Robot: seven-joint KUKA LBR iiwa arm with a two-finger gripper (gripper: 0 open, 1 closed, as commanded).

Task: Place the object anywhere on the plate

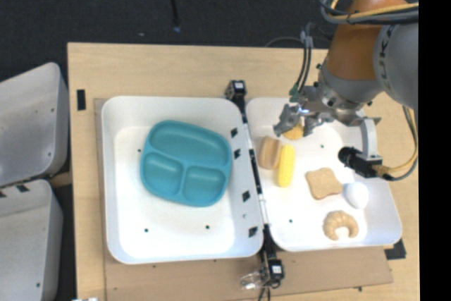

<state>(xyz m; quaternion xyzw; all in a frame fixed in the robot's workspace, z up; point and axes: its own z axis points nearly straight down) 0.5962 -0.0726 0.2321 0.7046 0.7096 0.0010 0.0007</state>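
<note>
Wooden bench [84, 173] w/ two white bins side by side. In your left bin [120, 222] sits the teal plate [186, 163], three compartments. Right bin [380, 222] has bread roll [268, 152], corn cob [285, 164], toast slice [323, 183], white egg [356, 194], croissant [340, 225]. Gripper [299, 123] is low at that bin's upper left, a yellow piece [294, 131] right at its tips; can't tell if it's gripped.

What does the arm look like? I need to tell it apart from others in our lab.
The arm is grey with a wide orange band above the wrist. Yellow and black cables loop over its top, and thin dark cables run down to the metal-grey gripper. A white bracket with a black part sticks out beside the wrist.
</note>
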